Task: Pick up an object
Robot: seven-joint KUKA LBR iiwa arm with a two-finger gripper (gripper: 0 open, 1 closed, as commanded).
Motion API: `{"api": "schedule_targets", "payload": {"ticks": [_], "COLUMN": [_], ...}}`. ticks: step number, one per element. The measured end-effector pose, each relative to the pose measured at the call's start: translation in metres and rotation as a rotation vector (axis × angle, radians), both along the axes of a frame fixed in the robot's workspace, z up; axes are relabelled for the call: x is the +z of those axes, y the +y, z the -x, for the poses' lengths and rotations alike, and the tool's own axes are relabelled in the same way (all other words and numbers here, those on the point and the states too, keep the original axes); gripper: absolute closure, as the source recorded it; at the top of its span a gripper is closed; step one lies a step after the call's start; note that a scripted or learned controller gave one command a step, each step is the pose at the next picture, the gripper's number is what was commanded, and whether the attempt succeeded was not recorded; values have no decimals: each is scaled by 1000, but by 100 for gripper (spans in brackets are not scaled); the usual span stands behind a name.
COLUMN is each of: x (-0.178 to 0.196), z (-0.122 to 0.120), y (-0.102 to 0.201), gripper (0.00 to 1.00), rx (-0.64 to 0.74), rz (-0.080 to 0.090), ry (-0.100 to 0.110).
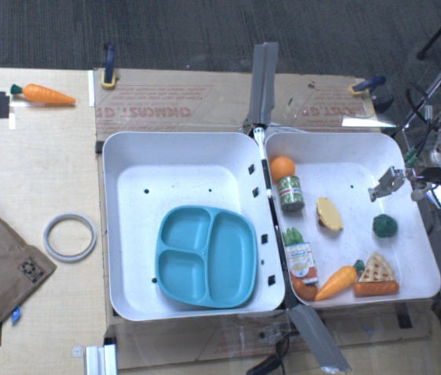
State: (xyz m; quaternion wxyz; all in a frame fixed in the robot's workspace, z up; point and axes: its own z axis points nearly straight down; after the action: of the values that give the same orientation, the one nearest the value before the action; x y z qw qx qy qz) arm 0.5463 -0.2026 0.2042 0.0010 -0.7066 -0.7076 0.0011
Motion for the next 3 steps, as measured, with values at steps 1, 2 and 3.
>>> {"api": "schedule_targets", "payload": {"ticks": [1,2,3], "x": [-113,-112,-112], "z": [-1,-25,69], "y": [31,64,89], "gripper": [0,0,0], "rx": [-132,65,66], "rz": [1,1,6], "ry": [-2,-3,-5]}}
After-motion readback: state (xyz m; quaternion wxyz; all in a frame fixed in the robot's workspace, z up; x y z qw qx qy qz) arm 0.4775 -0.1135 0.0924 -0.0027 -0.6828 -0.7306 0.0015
